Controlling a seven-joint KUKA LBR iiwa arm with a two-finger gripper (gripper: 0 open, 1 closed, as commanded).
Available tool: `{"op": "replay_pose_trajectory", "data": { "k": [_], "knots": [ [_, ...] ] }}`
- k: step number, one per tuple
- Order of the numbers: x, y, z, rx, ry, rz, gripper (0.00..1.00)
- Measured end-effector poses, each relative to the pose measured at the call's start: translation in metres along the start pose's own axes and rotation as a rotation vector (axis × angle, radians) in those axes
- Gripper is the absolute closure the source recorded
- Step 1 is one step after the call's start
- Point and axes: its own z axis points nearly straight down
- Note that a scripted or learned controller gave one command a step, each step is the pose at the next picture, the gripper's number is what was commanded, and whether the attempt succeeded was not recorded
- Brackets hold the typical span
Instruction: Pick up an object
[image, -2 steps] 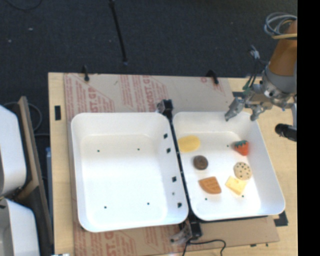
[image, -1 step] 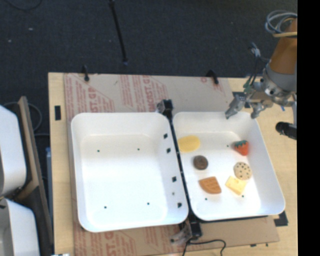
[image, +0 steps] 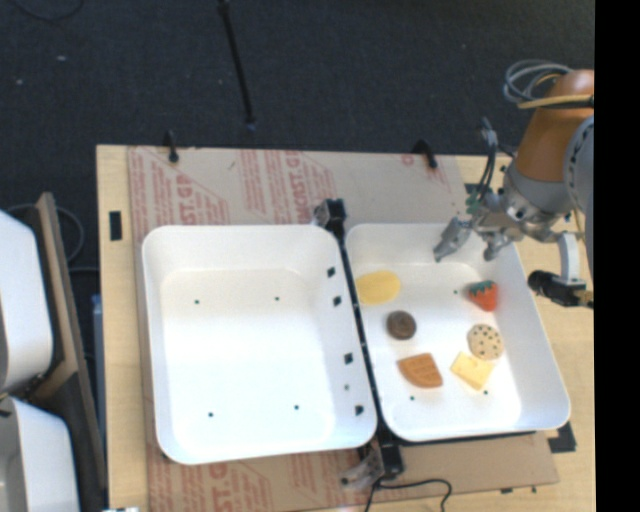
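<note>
Hovering over the right bin (image: 540, 400), the gripper (image: 470, 242) is spread, holding nothing.

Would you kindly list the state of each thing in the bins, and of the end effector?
End effector: open, holding nothing, above the right bin's far edge.
Yellow disc: lying flat.
Brown round piece: lying flat.
Strawberry: resting, untouched.
Cookie: flat.
Toast slice: flat.
Cheese wedge: flat.

1. Light wooden surface (image: 120, 330), topped by a brown cardboard sheet (image: 250, 190) with red print.
2. Resting on it side by side, edges touching: left white bin (image: 160, 270), right white bin (image: 535, 340).
</note>
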Motion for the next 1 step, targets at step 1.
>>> {"op": "replay_pose_trajectory", "data": {
  "k": [1],
  "knots": [
    [-0.0001,-0.0062,0.0615,0.001,0.000,0.000,0.00]
  ]
}}
